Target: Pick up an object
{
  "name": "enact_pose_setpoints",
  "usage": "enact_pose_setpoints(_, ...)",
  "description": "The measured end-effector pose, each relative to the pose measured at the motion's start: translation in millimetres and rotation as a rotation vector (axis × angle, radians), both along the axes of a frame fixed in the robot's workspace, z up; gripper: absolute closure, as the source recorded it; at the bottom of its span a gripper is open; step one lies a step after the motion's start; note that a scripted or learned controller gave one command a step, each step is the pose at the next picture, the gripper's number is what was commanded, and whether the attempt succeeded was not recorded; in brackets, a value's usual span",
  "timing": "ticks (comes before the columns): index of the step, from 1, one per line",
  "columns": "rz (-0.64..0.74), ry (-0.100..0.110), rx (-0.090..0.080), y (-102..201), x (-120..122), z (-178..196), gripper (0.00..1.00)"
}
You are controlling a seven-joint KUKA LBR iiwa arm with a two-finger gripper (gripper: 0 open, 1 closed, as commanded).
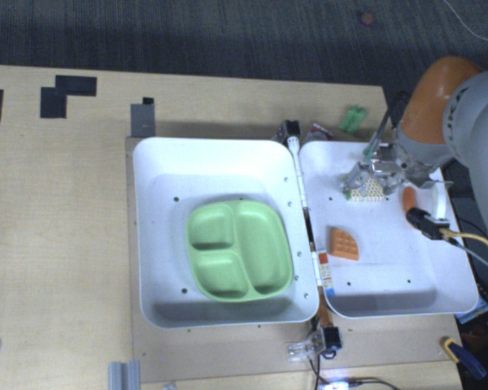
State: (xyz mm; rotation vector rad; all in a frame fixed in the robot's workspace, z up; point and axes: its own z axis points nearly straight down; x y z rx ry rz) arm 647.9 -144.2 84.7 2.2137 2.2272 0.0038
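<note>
Hovering low in the right bin point(390, 287), the gripper point(369, 177) sits right over a pale waffle-like piece point(366, 189), touching or nearly so; whether it grips cannot be told; 2 white bins lie side by side; 1 green divided plate point(239, 249) fills the left bin point(159, 218); 1 orange wedge point(343, 244) lies apart, near the right bin's middle; 1 small orange object point(409, 196) sits beside the wrist.

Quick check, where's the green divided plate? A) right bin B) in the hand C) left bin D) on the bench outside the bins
C: the green divided plate lies flat in the left bin, while the right bin holds the orange wedge, with the hand over its far end.
</note>
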Motion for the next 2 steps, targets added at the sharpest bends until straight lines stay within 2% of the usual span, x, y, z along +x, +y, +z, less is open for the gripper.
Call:
enact_pose_setpoints(1,0.002,-0.005,-0.001,0.2,1.7,11.9,1.0)
enact_pose_setpoints(2,0.001,-0.006,0.001,84.7,16.3,102.6,1.0)
